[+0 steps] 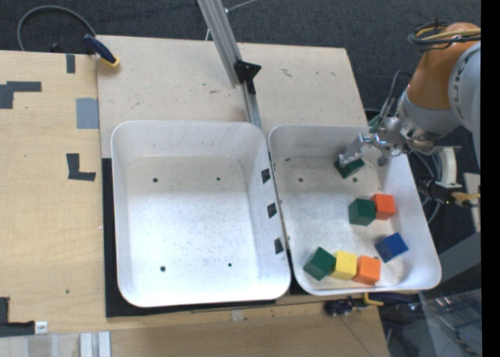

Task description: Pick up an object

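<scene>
Two bins sit side by side on the bench (47, 191), the left bin (125, 215) touching the right bin (418, 230). In the right bin, one pair of blocks (372, 209) touches near its middle. Nearer its front rim lies a row of three blocks (343, 264), with a lone block (391, 247) just beside that row's right end. The gripper (361, 152) hangs over the right bin's back part, with another block (349, 165) at its fingertips.

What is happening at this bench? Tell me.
A grey and orange arm reaches in from the right, over the right bin. Its gripper sits at the bin's upper part with a dark green block at its tip; whether it grips the block is not clear. Lower in that bin lie two more green blocks, two orange, one yellow and one blue. The left bin sits alongside.
</scene>
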Tool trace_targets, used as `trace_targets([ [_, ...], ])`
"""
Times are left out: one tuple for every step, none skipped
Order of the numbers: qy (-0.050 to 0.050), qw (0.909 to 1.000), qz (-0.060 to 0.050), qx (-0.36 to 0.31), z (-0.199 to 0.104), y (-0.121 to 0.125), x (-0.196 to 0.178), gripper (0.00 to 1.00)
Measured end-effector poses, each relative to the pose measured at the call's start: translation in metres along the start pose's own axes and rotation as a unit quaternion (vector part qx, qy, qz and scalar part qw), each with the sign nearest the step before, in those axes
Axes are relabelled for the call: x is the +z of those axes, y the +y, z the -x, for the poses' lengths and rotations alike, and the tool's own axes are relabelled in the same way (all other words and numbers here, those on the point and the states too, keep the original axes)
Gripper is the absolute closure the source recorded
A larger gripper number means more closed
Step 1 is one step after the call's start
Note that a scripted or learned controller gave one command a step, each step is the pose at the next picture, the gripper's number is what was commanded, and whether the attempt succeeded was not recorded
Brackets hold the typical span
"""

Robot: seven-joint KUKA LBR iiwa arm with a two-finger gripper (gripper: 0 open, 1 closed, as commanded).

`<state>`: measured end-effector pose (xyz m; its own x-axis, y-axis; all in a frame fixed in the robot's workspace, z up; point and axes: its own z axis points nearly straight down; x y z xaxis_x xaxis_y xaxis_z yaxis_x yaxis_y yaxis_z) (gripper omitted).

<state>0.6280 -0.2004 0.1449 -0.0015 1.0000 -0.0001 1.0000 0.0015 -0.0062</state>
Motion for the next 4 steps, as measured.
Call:
trace_targets([
  [0.000, 1.0000, 0.000, 0.000, -0.001, -0.001, 0.055, 0.00],
  [0.000, 1.0000, -0.004, 0.000, -0.001, -0.003, 0.043, 1.00],
  [0.000, 1.0000, 0.004, 0.000, -0.005, -0.001, 0.000, 1.00],
  [-0.001, 1.0000, 0.006, 0.000, -0.010, -0.002, -0.062, 1.00],
])
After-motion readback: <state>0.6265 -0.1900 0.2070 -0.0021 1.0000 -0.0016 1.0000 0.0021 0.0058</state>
